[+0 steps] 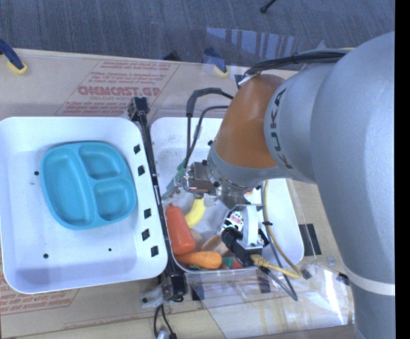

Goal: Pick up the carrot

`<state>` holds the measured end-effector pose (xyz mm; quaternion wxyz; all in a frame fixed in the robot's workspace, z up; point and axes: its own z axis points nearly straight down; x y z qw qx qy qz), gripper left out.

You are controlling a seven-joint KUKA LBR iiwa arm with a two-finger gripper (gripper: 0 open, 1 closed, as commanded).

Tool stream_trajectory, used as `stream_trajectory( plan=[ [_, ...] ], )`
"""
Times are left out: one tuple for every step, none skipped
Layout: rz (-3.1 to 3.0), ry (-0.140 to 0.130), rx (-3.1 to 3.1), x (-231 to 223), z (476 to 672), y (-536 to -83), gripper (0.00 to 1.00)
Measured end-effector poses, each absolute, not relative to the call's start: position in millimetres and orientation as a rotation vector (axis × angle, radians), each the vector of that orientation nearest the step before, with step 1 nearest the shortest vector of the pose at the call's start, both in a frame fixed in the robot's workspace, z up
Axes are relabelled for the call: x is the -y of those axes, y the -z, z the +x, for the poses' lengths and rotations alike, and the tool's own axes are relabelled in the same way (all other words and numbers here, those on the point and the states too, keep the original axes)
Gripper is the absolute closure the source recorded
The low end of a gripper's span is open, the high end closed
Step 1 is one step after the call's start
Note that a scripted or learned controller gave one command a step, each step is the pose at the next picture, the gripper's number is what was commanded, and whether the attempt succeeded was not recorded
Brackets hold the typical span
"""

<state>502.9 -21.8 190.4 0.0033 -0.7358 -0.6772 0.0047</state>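
We see the tool (223, 193) lowered into the right bin (290, 221), largely hidden under the arm's (332, 119) orange band and grey bulk, so we cannot tell its state, and nothing is visibly held by it. Directly beneath and beside it lies a small heap of toy food crowded into the bin's near left corner, likely because loose items slide together there. The carrot (203, 260) lies on its side at the near edge of that heap, orange and tapered, just near of a longer red-orange piece (179, 230) that rests against the bin's left wall. A yellow piece (196, 210) sits between that piece and the tool. We count one carrot, one red-orange piece, one yellow piece, plus a few small dark items we cannot identify. We judge the tool stands slightly far of the carrot, not over it. Further left, the second bin (14, 210) holds one blue divided tray (88, 184), lying flat. Both bins, two in all, sit side by side on the cardboard-covered tabletop (85, 83).
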Motion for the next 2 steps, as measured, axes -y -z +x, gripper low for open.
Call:
stream_trajectory(
  plan=[
    [-2.442, -0.01, 1.973, 22.3, 534.7, -236.3, 0.0],
    [-2.519, -0.002, 1.875, 58.7, 504.1, -278.2, 0.0]
  ],
)
